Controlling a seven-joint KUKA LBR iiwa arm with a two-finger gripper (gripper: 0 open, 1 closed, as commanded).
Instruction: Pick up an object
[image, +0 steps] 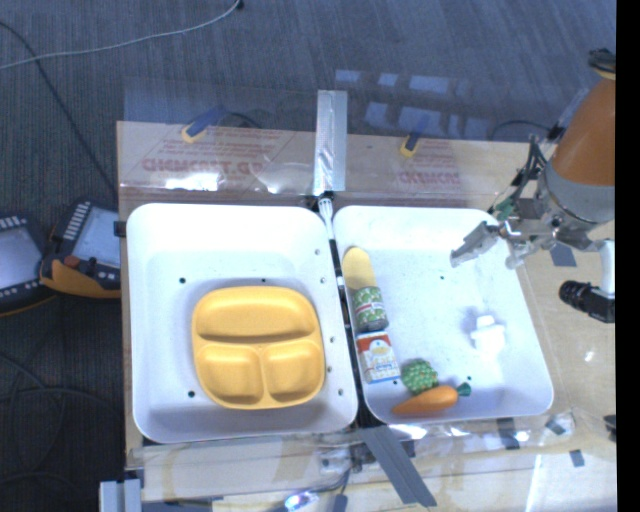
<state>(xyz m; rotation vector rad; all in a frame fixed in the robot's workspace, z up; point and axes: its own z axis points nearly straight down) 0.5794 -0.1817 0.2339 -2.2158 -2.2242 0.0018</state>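
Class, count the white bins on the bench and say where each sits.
2. The left bin holds a yellow divided tray; the right bin, touching it, holds small items along its left and near edges.

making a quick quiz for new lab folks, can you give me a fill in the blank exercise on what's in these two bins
1. The yellow divided tray lies in the ____ bin.
2. The carrot lies at the near edge of the right bin, touching the green ____.
3. The tray has ____ compartments.
4. The gripper hangs over the ____ bin.

Missing words: left; broccoli; three; right
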